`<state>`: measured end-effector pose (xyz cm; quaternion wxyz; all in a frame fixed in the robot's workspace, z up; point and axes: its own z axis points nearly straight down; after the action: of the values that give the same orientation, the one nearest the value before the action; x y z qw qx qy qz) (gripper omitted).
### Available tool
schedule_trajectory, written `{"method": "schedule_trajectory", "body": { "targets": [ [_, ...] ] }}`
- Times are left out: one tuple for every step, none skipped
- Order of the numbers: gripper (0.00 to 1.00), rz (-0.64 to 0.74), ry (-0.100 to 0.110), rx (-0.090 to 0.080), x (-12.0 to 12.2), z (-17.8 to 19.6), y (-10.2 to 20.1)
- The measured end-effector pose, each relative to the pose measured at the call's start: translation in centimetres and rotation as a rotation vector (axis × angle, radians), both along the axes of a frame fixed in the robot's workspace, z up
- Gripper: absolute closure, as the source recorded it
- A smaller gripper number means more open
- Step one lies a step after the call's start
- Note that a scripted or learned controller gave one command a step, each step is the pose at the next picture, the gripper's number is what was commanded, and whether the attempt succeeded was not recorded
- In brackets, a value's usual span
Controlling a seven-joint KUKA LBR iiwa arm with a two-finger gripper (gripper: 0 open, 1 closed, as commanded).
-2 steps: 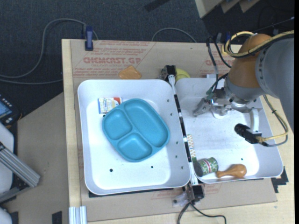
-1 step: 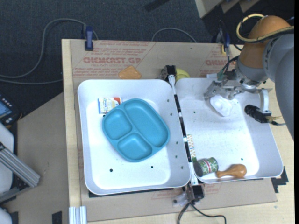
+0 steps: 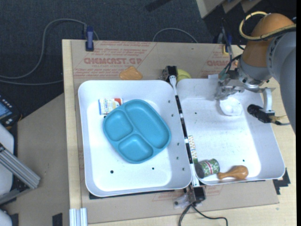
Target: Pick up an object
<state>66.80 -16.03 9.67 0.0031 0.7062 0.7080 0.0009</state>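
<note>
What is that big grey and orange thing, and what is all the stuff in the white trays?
That is a robot arm, seen by a camera looking down from above. It reaches in from the right. Its gripper sits over a small white object in the right bin; whether it holds it is hard to tell. That bin also has a green can and a brown wooden piece. The left bin holds a blue plate and a small card.

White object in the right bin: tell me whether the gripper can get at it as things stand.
Probably yes. The gripper hangs just above the white object at the far end of the right bin, and nothing lies over or against it.
</note>
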Motion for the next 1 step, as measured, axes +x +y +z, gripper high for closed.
{"method": "schedule_trajectory", "body": {
  "targets": [
    [0.0, 0.0, 0.002, 0.0, -0.03, -0.08, 0.02]
  ]
}}
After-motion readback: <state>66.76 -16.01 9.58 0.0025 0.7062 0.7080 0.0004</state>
